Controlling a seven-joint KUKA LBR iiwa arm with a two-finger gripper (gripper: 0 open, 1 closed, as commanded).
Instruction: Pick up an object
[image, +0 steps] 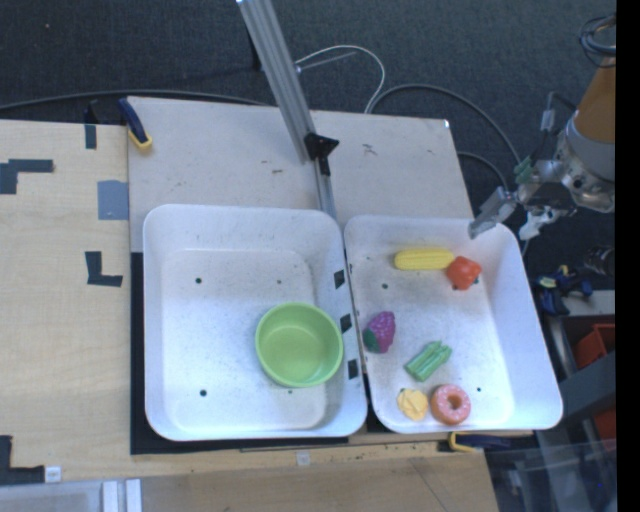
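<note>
The right bin holds a yellow corn cob, a red-orange tomato-like toy, a purple grape bunch, a green pea pod, a small yellow piece and a pink donut. A green bowl sits in the left bin. My gripper hangs above the right bin's far right corner, up and to the right of the tomato toy. Its fingers stand apart with nothing between them.
A metal pole slants across the bench behind the bins, ending at a black clamp. Cables loop on the floor at the back. A yellow-handled clamp grips the bench's far left edge.
</note>
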